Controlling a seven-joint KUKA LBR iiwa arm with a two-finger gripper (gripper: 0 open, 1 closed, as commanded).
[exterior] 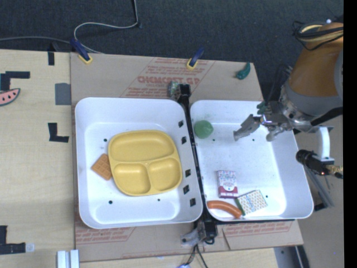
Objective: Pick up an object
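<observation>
Nearest the camera, along the front wall of the right-hand shallow white bin, an orange sausage-shaped toy is seen lying beside a small speckled card packet, the two touching or nearly so; just behind them a small red-and-white printed packet lies flat. Should any of these be chosen, a failed grasp is to be expected from their flatness and from the closeness of the front wall, against which one finger could be stopped; the neighbouring item could also be dragged along.

Further back in the left-hand white bin, a yellow three-compartment plastic tray is placed, with a small tan cracker-like square touching its left edge. The tray is judged wide for the fingers, so only its rim could be pinched.

Beyond, near the rear left corner of the right bin, a small green ball rests close to the divider. It is judged likely to roll away if touched off-centre, and the wall beside it leaves little room for a finger.

Farthest, the two-finger gripper is held above the rear of the right bin, well apart from the ball. Nothing is seen between its fingers; whether they are spread or closed cannot be told.
</observation>
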